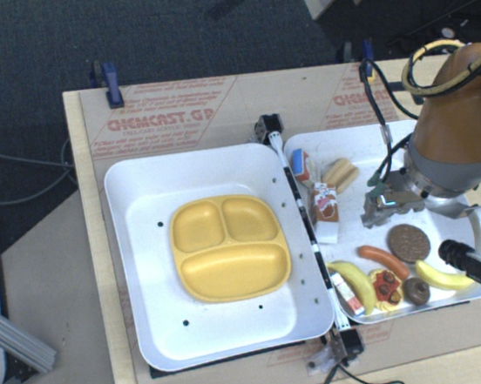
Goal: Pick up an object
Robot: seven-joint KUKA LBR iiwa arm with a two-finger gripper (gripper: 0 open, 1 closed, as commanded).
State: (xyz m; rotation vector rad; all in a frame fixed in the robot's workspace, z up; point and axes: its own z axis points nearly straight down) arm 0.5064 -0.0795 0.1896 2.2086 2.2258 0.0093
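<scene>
- The gripper (pixel 384 204) hung over the right bin (pixel 352 139), reaching in from the right; how far its fingers were parted could not be told, and nothing was seen held between them.
- The nearest candidate was probably the brown round cookie (pixel 408 242), lying just below and slightly right of the gripper.
- A sausage (pixel 381 259) lay beside the cookie to its left, long axis slanting down to the right.
- A bread roll (pixel 340 173) sat up and left of the gripper, near a small packet (pixel 324 205).
- Two bananas (pixel 354 280) (pixel 443 277) lay along the bin's lower edge, crowding the cookie from below.
- The left bin (pixel 142 243) held a yellow divided plate (pixel 229 248), well apart.
</scene>
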